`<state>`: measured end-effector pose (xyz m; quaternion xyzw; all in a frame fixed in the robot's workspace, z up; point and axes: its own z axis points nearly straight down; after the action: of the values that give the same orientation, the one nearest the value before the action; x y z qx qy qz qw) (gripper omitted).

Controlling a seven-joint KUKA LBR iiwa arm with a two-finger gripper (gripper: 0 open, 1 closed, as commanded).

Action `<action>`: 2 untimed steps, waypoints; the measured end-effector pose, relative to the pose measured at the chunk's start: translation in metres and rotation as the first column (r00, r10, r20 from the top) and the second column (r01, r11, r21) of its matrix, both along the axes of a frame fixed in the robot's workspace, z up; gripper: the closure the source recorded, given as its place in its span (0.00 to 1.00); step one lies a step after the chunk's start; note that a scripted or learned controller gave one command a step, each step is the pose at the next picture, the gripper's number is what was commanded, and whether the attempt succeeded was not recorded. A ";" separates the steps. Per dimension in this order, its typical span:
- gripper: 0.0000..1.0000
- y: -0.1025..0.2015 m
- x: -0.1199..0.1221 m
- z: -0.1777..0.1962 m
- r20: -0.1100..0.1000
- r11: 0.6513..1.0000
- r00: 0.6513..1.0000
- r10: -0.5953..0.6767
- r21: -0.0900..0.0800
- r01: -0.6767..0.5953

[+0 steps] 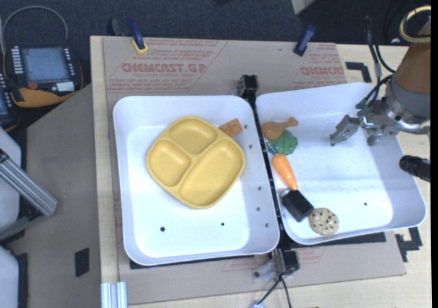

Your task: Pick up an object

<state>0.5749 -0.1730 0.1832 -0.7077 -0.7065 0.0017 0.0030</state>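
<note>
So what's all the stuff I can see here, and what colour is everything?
plate: 1, yellow, three sections, left bin
block: 1, tan, left bin, at the plate's upper right edge
drumstick: 1, tan, right bin, upper left
leafy vegetable: 1, green, below the drumstick
carrot: 1, orange, right bin's left side
black block: 1, black, below the carrot
cookie: 1, tan with dark spots, right bin, front
bins: 2, white, side by side
clamps: 2, blue, bench's far edge
gripper: 1, grey, over right bin, holding nothing

Divided plate [196, 161] in left bin [130, 183], carrot [285, 171] in right bin [383, 190]
</note>
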 end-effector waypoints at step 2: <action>0.00 0.006 0.000 -0.093 0.012 1.000 1.000 -0.001 -0.005 0.001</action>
<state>0.5744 -0.1667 0.0900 -0.7079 -0.7063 -0.0006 -0.0030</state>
